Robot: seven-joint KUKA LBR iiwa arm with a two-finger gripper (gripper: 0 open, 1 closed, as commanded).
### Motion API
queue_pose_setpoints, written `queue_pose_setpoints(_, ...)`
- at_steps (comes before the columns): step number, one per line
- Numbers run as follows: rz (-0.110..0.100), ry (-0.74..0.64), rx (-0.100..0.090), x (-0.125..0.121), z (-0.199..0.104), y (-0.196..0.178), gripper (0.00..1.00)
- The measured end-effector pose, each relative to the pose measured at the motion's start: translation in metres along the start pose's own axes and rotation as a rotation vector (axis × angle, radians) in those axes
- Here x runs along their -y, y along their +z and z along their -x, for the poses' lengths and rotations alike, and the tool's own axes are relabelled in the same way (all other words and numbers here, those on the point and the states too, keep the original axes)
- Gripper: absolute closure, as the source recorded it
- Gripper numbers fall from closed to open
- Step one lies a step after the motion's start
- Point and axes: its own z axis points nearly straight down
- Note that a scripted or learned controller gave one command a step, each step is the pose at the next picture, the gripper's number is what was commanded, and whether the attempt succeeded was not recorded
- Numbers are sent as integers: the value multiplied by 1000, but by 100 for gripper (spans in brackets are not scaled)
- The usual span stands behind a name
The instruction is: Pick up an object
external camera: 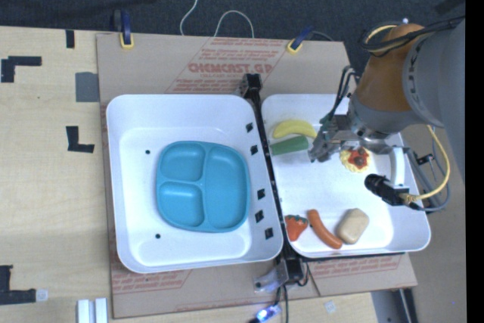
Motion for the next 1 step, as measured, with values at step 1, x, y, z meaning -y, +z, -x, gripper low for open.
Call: queue_pose_setpoints(1,1,-1,0,3,-9,-49,100)
